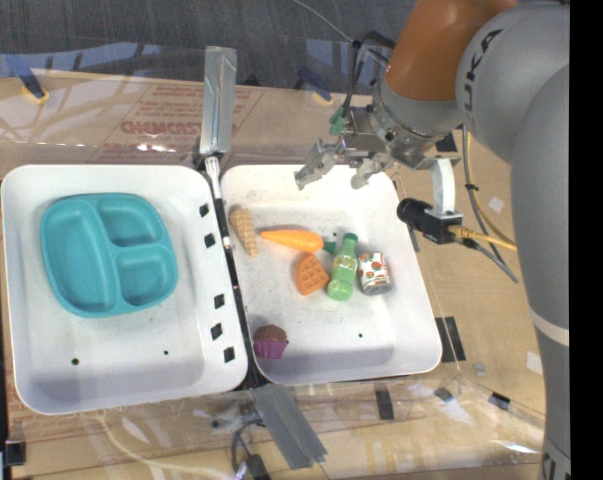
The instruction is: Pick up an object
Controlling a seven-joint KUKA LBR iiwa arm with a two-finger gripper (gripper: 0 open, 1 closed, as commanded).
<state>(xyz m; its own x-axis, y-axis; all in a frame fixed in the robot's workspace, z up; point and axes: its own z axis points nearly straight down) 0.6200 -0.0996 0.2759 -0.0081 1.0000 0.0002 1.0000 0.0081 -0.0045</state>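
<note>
Above the right bin's (406,343) far edge: gripper (337,171), fingers apart, holding nothing, likely poised for descent. Below it, loosely scattered for picking: carrot (291,238), green bottle (342,267), can (374,273), waffle (310,274), cone (244,229), purple cupcake (270,341).

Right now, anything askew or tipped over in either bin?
Little stands out. The green plastic bottle and small red-and-white can lie on their sides in the right white bin, close together. The teal divided plate sits flat in the left white bin. No spills visible.
</note>
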